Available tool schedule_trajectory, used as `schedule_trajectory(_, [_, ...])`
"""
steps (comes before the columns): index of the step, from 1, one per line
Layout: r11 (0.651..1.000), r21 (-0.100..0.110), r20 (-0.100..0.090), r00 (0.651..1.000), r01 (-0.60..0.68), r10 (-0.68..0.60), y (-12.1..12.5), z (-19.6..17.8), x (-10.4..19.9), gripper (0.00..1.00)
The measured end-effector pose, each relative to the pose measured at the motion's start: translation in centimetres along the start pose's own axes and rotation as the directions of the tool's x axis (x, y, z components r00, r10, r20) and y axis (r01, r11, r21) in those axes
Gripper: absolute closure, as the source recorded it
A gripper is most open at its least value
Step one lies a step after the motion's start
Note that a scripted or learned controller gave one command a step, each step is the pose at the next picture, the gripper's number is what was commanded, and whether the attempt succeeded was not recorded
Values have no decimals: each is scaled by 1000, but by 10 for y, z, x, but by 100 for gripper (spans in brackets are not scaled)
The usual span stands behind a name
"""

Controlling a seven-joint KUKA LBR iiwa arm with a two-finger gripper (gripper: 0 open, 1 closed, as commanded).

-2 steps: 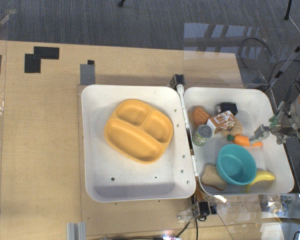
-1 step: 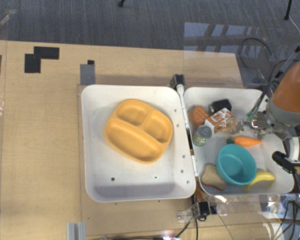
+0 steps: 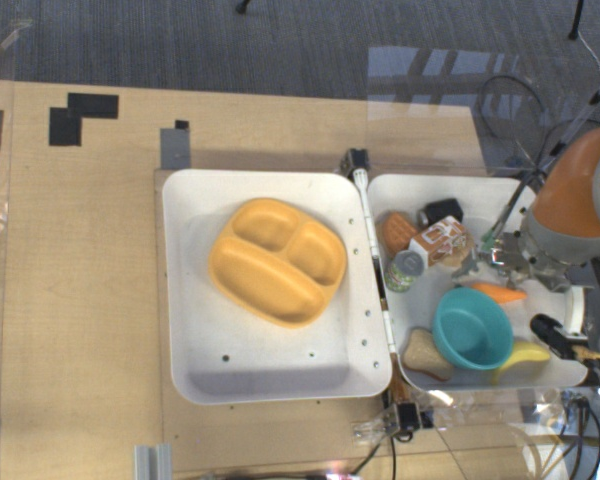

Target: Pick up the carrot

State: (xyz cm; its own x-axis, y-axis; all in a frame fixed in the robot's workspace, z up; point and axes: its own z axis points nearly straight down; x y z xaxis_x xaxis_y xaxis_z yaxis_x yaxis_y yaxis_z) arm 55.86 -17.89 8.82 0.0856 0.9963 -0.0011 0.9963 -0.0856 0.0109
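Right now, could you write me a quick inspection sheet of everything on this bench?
Surface: wooden bench bearing two white bins.
Job's things: carrot in the right bin, beside the teal bowl.
Clutter: yellow divided plate in the left bin; small carton, can, banana.
Grippers: gripper above the carrot; grip unclear.
Cables: wires by the arm.
Surroundings: grey carpet.
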Motion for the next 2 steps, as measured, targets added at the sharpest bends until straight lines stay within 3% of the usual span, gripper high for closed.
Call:
schedule_trajectory(1, [950,3,-3,950,-311,311,-14,0,-7,0])
schedule_trajectory(2, [997,-4,0,997,-75,75,-58,-1,-18,0])
